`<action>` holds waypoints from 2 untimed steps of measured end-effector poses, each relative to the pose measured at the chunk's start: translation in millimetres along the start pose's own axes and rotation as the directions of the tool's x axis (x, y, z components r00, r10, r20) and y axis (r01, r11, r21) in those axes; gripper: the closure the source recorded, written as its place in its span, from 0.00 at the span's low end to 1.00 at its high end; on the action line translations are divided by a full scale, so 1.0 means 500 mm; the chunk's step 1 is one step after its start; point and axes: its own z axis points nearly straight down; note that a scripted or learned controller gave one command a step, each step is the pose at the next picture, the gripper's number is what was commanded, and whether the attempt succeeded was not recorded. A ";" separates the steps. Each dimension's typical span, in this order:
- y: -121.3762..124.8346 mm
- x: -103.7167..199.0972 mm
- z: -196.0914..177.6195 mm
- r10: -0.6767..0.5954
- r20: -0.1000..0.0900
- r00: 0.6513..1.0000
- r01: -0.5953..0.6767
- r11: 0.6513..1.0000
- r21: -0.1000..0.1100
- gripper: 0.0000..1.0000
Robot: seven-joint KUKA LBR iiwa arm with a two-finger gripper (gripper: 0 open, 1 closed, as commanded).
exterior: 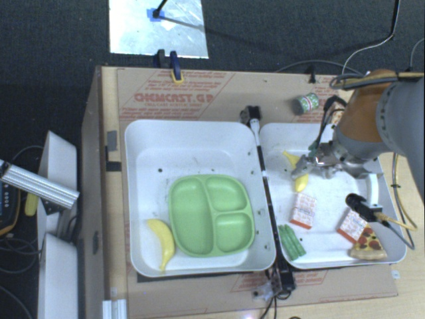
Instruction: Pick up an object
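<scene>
The jaws point(307, 169) are low in the right bin point(385, 244), at a small yellow piece point(301, 181) near its left wall; I cannot tell how they stand. A white-and-red packet point(303, 212), a green bean pod point(290, 240) and a pizza slice point(369, 246) lie nearby. The left bin point(143, 138) holds a green divided plate point(211, 214) and a banana point(163, 241).

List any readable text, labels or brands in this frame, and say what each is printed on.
"CHEMCAST GP": large red print on the brown board behind the bins.
Smaller red print around that wording: too blurred to read.
Red-and-white packets in the right bin: print too small to read.
Small can on the board: label unreadable.
</scene>
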 end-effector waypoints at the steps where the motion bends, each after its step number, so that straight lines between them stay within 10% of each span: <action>1: -0.014 0.069 0.002 -0.001 -0.001 1.000 0.001 1.000 0.003 0.00; 2: -0.013 0.069 -0.020 -0.002 -0.002 1.000 0.002 1.000 0.002 1.00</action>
